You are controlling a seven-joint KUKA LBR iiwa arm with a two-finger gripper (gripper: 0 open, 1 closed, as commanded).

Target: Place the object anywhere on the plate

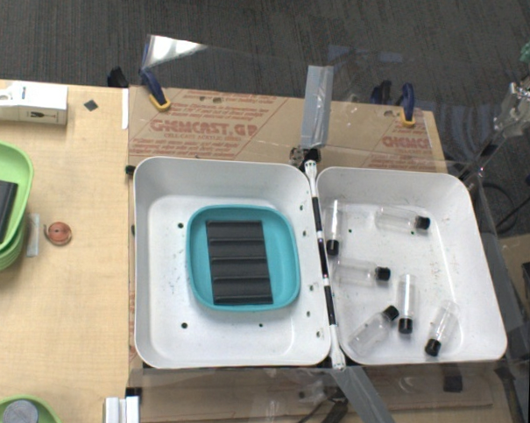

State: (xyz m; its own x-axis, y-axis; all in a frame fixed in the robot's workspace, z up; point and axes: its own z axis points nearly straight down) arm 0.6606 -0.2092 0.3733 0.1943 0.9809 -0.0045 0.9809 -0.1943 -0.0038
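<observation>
Six small clear vials with black caps are lying scattered in the right bin [475, 215], filling the centre-right of the frame. One vial [332, 225] is resting upright-in-frame against the bin's left wall, another [403, 223] is lying crosswise near the top, one [363, 274] is sitting in the middle, and three [406, 304] are clustering toward the lower right. Any of these could be the object to move. They are looking light, rigid and smooth, likely to roll or slip, and possibly brittle; a hold across the middle of the tube, square to its length, seems safest. Left of centre, the left bin [154, 333] is holding a teal plate [285, 251] with a dark ribbed insert [238, 260] lying on it, well apart from the vials. The arm and its end effector are lying outside this moment's frame, so I cannot tell whether its fingers are apart or together. No vial is sitting on the plate yet.
</observation>
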